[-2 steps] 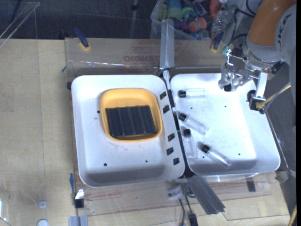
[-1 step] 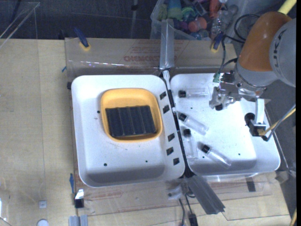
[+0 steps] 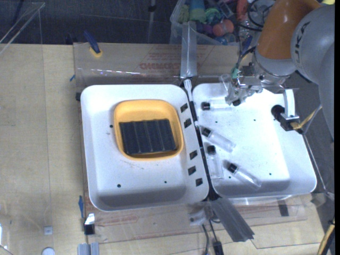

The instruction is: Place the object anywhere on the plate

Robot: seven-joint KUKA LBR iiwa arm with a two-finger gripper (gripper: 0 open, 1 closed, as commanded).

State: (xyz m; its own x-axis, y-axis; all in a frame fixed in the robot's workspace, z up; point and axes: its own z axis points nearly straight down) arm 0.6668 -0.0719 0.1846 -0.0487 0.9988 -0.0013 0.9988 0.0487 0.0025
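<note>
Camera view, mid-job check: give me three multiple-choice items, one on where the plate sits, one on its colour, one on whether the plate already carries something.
1. Where does the plate sit?
A. in the left bin
B. in the right bin
C. on the bare bench

2. What colour is the plate's rim?
A. blue
B. yellow-orange
C. green

3. What is the state of the plate?
A. turned upside down
B. carrying a dark ribbed rectangular block
C. stacked on a second plate

Answers:
1 A, the plate lies inside the left bin, across the divider from the gripper over the right bin.
2 B, its rim is yellow-orange against the white bin.
3 B, the dark ribbed block lies flat on it.
</note>
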